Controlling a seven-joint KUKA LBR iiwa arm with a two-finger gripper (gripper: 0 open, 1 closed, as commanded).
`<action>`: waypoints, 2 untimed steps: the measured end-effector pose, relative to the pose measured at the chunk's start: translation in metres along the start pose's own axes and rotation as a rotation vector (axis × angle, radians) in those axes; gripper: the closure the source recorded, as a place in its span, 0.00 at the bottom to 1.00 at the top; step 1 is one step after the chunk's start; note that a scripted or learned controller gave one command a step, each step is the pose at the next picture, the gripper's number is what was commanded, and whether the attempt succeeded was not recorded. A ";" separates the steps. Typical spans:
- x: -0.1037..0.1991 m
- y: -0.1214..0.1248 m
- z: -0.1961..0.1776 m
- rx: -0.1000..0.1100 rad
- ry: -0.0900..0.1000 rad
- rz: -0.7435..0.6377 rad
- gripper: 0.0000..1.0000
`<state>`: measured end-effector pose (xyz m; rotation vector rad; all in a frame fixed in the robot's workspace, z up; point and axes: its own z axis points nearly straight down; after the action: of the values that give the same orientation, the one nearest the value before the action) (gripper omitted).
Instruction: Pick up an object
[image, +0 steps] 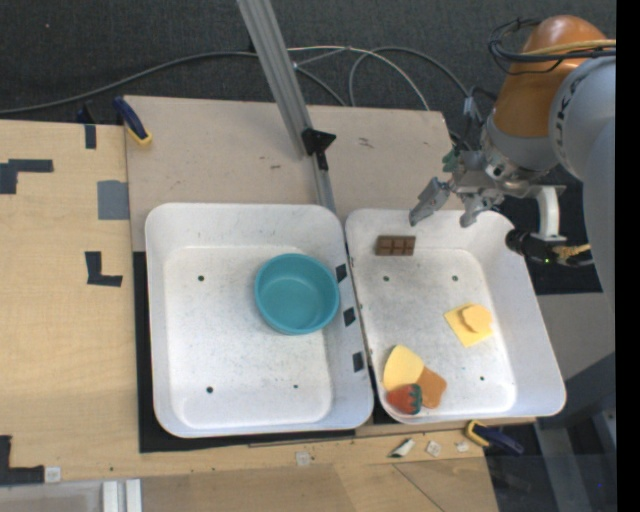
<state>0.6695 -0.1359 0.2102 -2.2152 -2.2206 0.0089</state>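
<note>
My gripper (447, 208) hangs over the far rim of the right bin (530, 330), its two grey fingers spread open with nothing between them. A small brown chocolate bar (396, 246) lies just below and left of the fingers, apart from them. A yellow block (470, 323) sits in the middle right of that bin. Near the front left corner lie a yellow wedge (402, 365), an orange piece (432, 387) and a red strawberry-like item (404, 399), bunched together.
The left bin (180, 330) holds a teal bowl (295, 292). A slanted metal pole (285, 85) rises behind the bins. Cables run along the dark back. Clamps sit at the board's corners (133, 120).
</note>
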 end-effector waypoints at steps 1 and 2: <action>0.011 0.001 0.057 0.000 0.001 0.000 0.00; 0.011 -0.008 0.105 -0.001 0.000 0.000 0.00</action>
<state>0.6608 -0.1255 0.1052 -2.2164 -2.2208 0.0079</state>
